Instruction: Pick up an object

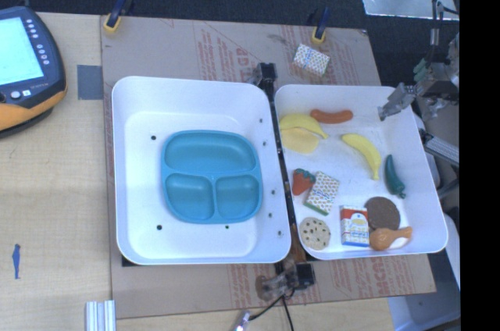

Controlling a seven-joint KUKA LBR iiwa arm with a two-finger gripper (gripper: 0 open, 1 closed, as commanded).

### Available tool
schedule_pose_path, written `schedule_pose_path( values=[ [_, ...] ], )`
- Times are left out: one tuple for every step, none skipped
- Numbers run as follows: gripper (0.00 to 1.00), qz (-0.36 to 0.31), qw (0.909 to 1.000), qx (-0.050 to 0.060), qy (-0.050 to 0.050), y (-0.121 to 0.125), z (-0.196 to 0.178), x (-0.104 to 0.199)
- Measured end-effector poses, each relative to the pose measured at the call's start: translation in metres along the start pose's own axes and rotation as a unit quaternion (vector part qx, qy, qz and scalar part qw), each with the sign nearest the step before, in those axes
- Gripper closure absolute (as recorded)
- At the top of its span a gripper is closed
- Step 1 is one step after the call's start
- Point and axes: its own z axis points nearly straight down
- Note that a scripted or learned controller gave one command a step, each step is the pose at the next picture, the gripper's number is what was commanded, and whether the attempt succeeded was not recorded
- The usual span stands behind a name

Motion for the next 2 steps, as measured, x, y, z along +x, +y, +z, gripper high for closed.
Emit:
schedule_pose_path(
  values=[
    [0.00, -0.001, 1.0000, 0.002, 0.000, 0.010, 0.163, -0.002],
    [1.00, -0.001, 1.0000, 0.001, 0.000, 0.011, 0.152, -0.003]
  ],
)
